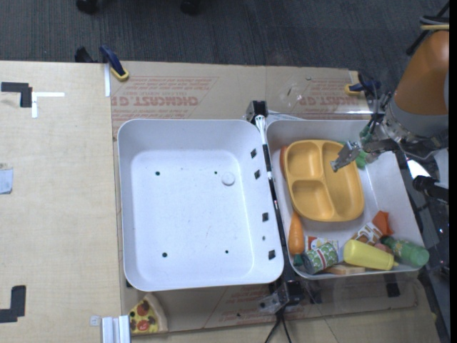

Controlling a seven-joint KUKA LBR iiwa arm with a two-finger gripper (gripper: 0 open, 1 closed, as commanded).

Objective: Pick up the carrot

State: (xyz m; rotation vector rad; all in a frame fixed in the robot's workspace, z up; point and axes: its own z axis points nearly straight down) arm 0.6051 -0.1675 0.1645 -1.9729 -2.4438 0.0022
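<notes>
The carrot (295, 235) is a small orange piece lying lengthwise against the left wall of the right bin (400, 181), just below the yellow divided plate (323, 180). My gripper (347, 156) hangs over the plate's upper right corner, up and to the right of the carrot and well apart from it. A bit of green shows right beside the gripper's tip. The arm's orange band is at the right edge above it.
Along the right bin's front lie a printed can (321, 256), a yellow bottle (368, 255), a green bottle (405, 250), a small carton and an orange piece (383, 222). The left bin (136, 213) holds a small white disc (227, 179). A toy pizza slice (146, 316) lies outside.
</notes>
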